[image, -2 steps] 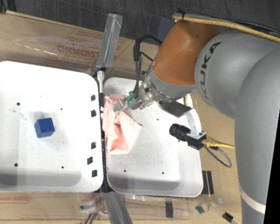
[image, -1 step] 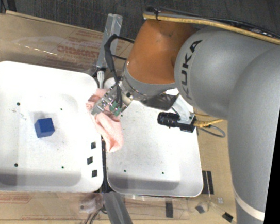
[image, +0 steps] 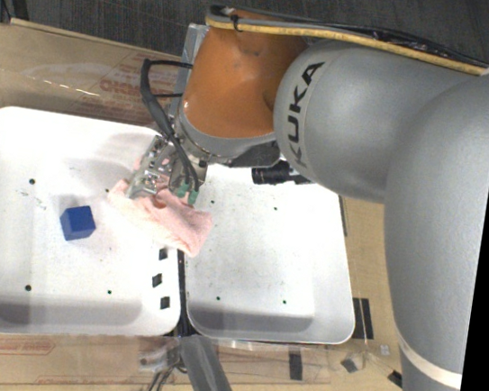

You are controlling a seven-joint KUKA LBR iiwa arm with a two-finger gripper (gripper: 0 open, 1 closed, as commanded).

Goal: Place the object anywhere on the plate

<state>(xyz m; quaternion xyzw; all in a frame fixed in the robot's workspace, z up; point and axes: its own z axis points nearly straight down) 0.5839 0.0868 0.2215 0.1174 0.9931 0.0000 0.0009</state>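
Observation:
A small blue cube (image: 77,222) lies on the floor of the left bin (image: 14,156), left of its middle. A pink, flat, rumpled-looking plate (image: 177,221) lies across the wall where the two bins meet, mostly on the left bin's side. My gripper (image: 163,182) hangs from the orange wrist directly over the pink plate's upper left part, close to or touching it. The cube sits well apart from the gripper, down and to the left. Nothing shows clearly between the gripper's tips, and the wrist hides part of the pink plate.
The right bin (image: 261,265) sits under the large grey arm, which covers the upper right of the view. Black tape marks (image: 159,279) line the shared wall. Cardboard (image: 63,72) borders the bins at the back.

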